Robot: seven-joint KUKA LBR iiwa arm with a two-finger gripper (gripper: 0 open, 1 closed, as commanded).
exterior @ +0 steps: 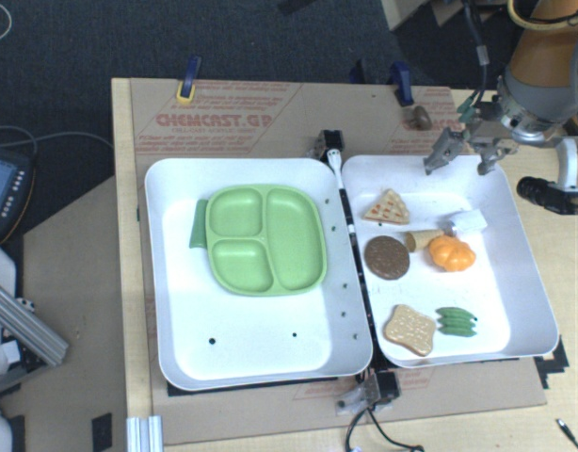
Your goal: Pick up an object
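Observation:
My gripper (463,155) hangs over the far edge of the right bin (524,252), its two fingers spread apart with nothing between them. Below it in that bin lie a triangular waffle piece (388,208), a white block (466,221), an orange fruit (452,253), a brown round patty (387,257), a slice of toast (409,330) and green beans (457,321). The gripper is above and behind all of them, touching none.
The left bin (176,328) holds a green divided tray (265,239). Clamps (186,81) sit on the cardboard at the back. A black divider strip (345,224) runs between the bins. The arm comes in from the upper right.

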